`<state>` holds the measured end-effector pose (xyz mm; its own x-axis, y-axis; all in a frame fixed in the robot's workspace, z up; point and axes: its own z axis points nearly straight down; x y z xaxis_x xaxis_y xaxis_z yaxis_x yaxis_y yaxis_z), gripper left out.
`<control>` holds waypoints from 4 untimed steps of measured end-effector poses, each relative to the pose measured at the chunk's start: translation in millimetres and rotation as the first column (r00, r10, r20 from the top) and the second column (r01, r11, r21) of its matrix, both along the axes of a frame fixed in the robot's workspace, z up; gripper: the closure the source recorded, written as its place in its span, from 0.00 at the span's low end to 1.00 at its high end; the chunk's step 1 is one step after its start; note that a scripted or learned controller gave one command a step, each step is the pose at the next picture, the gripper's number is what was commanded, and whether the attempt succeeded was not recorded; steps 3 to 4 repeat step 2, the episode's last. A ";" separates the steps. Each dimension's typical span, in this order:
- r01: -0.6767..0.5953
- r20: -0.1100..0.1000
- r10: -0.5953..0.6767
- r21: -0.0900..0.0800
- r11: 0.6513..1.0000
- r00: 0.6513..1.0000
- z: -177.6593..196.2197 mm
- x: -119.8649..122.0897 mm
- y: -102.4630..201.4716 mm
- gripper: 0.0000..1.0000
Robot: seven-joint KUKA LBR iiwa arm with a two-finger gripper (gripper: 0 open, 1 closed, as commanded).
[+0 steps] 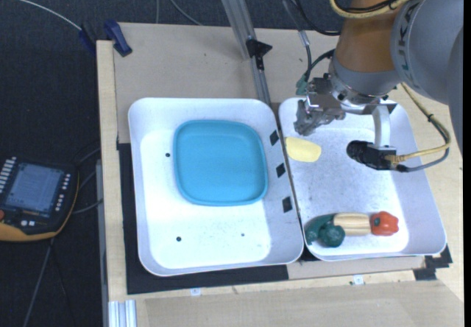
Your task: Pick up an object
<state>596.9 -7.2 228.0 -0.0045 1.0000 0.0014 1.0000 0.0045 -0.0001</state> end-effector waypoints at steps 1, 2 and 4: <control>-0.001 0.002 0.001 0.000 1.000 1.000 12.1 -8.1 55.3 1.00; 0.001 0.000 -0.001 0.000 1.000 1.000 6.4 -17.8 97.5 1.00; 0.001 0.000 -0.001 0.000 1.000 1.000 6.4 -17.8 97.5 1.00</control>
